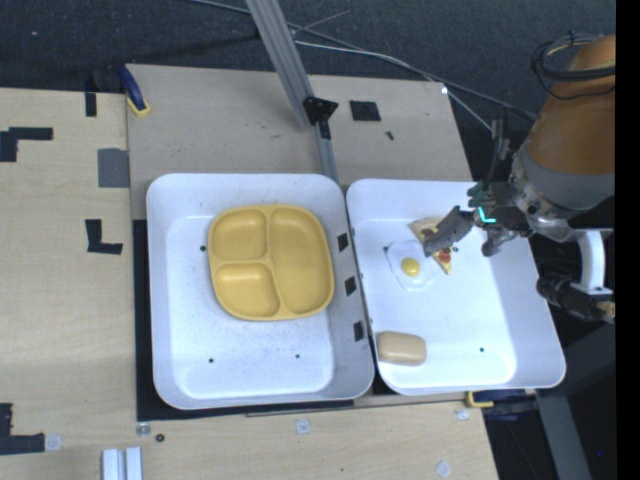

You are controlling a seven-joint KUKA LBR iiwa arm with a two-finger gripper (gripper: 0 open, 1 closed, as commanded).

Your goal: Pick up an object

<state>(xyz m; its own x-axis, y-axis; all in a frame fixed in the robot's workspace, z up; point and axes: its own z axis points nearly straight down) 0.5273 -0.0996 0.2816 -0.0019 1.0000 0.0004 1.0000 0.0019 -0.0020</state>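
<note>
The gripper point(447, 236) hangs over the upper middle of the right bin point(500, 363), reaching in from that bin's right rim; whether it is apart or together I cannot tell, since its dark tip merges with what lies beneath. Right under the tip sits a small tan and red object point(436, 240), partly covered. Just below and left of it lies a fried-egg toy point(411, 266), white with a yellow yolk, close to the claw but apart from it. A beige soap-like block point(401, 348) rests near the bin's lower left corner, close to the front rim and well apart from the claw. The bin's right half and lower middle are bare white floor. Across the shared rims, the left bin point(180, 368) holds a yellow divided plate point(271, 262), with bare floor in front.
</note>
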